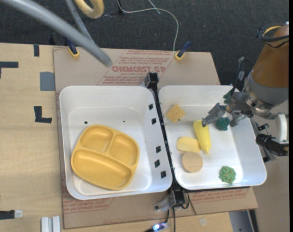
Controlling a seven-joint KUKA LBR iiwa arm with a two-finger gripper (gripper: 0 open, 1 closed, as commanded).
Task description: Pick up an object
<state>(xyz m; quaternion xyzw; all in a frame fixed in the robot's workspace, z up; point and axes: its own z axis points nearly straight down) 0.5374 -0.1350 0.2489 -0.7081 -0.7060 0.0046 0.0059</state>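
Observation:
The right bin (243,144) holds several small items: a yellow wedge (174,113), a long yellow piece (202,136), a pale yellow oval (188,144), a tan disc (191,162), a green broccoli-like piece (227,174) and a small teal object (223,124). My gripper (222,118) hangs low over the bin's upper right part, open. Its two dark fingers are spread to either side of the teal object, which sits just below them. The left finger's tip is close to the top end of the long yellow piece. Whether the fingers touch the teal object is unclear.
The left bin (69,105) holds a yellow divided plate (105,156). A black divider (158,129) runs between the bins. The grey and orange arm (272,71) comes in from the right. A grey hose (49,18) crosses the upper left.

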